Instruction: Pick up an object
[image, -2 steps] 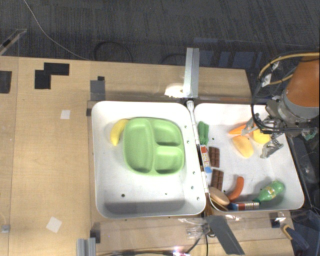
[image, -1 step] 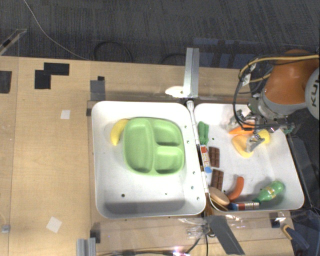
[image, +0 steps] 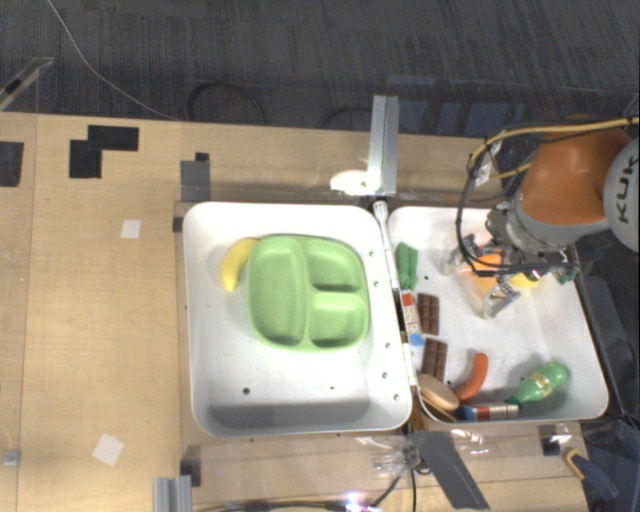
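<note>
Nearest to me, along the front edge of the right bin (image: 585, 330), lie a green bottle (image: 540, 382), an orange sausage (image: 474, 372) and a marker (image: 488, 411), crowded together. The bin's middle has free floor. At the far side the gripper (image: 505, 283) hangs low over a yellow-orange object (image: 492, 281); its grasp I cannot tell. The left bin (image: 215, 390) holds a green tray (image: 305, 290) partly covering a banana (image: 235, 262).
</note>
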